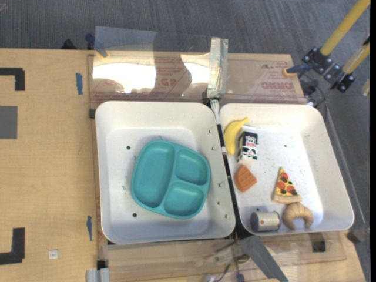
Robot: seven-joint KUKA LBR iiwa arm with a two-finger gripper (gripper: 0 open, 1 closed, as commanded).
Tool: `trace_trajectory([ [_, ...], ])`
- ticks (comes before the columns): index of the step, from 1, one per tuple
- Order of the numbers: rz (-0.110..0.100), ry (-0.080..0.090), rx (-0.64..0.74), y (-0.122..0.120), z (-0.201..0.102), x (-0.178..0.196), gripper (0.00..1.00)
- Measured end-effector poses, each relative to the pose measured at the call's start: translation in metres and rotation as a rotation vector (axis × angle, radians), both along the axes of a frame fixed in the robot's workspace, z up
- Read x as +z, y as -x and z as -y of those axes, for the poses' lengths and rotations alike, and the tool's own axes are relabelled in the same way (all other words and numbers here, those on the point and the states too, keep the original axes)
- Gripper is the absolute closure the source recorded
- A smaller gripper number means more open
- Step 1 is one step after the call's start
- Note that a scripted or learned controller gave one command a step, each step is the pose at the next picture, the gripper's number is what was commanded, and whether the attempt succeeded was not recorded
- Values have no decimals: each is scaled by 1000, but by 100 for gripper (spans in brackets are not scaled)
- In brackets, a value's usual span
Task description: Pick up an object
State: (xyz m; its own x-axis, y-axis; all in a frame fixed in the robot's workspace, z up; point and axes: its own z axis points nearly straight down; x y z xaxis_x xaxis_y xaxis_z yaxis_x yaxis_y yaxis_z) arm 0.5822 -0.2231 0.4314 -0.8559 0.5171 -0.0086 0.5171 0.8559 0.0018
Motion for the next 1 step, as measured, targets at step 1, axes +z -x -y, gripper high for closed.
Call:
trace_trajectory([
  [1, -4, -4, -301, 18, -4, -5, 100],
])
